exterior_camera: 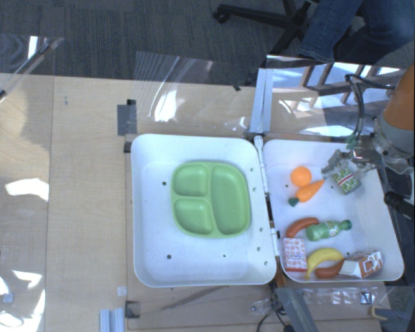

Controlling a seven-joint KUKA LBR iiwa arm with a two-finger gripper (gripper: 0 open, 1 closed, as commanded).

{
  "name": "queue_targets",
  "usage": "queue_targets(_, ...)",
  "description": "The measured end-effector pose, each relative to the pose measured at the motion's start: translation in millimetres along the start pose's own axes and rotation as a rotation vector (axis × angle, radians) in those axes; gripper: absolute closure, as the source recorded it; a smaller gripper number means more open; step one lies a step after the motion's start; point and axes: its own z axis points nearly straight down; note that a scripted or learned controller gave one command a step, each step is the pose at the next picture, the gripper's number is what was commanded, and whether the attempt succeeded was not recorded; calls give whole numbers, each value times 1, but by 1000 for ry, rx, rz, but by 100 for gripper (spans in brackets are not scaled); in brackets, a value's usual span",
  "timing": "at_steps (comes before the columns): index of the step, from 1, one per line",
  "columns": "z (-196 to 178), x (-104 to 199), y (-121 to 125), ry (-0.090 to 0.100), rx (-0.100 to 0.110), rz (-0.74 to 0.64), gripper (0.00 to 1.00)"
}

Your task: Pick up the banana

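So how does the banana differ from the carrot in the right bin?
The banana is yellow; the carrot is orange with a green end. The banana is curved, the carrot straight and tapered. The banana lies near the bin's front edge, crowded between a small red-and-white box and a carton; the carrot lies further back, beside an orange. Both lie flat in the right bin.

A light wooden bench [71, 194] fills most of the camera view, its top pale and smooth. Beyond its far edge lies dark grey carpet [130, 26]. On that carpet, toward the upper right, stands the black wheeled base of an office chair [259, 14]. Clear plastic panels [175, 91] stand on the bench and catch bright glare, with white reflections along the bench's left side.
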Motion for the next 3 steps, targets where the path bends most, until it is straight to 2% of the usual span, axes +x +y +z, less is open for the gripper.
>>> queue_targets(1, 108, 31, -41, 2, 2, -147, 0)
queue_targets(2, 128, 43, -76, 1, -1, -198, 0)
queue_targets(3, 129, 43, -81, -3, -16, -192, 0)
